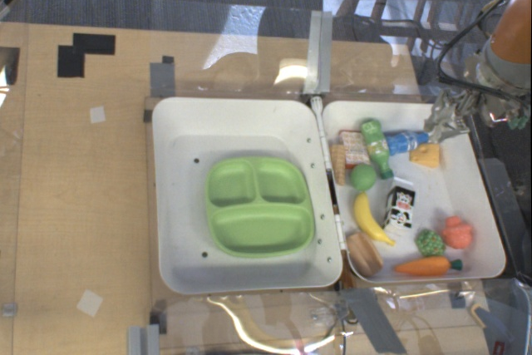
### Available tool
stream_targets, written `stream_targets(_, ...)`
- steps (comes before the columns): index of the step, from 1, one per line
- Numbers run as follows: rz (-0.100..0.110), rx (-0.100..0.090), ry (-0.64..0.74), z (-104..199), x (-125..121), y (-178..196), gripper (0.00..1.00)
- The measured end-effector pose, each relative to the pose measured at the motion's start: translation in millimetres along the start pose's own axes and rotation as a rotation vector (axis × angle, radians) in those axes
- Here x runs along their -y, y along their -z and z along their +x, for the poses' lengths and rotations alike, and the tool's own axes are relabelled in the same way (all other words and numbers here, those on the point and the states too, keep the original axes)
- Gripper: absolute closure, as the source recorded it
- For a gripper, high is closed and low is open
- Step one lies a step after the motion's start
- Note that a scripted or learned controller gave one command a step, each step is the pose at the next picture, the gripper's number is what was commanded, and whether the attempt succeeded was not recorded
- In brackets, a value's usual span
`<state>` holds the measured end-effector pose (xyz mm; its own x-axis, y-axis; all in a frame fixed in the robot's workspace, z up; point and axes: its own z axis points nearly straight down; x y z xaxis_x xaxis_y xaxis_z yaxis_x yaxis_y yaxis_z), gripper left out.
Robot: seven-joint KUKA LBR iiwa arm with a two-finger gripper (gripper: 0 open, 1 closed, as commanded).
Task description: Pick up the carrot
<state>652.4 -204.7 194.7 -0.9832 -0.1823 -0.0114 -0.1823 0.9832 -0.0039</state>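
Observation:
The carrot (424, 266) is orange with a green stub at its right end. It lies flat along the front wall of the right bin (486, 204). My gripper (449, 119) hangs over the far right corner of that bin, well behind the carrot, near a yellow cheese wedge (426, 155) and a blue bottle (405, 142). Its fingers look spread apart with nothing between them.
Close to the carrot are a green broccoli (430, 243), a red-orange fruit (457, 233) and a bread roll (364, 253). A banana (370, 219), milk carton (401, 208), green ball (362, 176) and green bottle (376, 147) lie farther back. The left bin holds a green divided plate (259, 206).

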Motion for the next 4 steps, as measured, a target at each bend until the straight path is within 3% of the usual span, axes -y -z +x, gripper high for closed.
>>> stream_targets(4,0.0,0.0,0.0,0.0,0.0,-0.1,0.0)
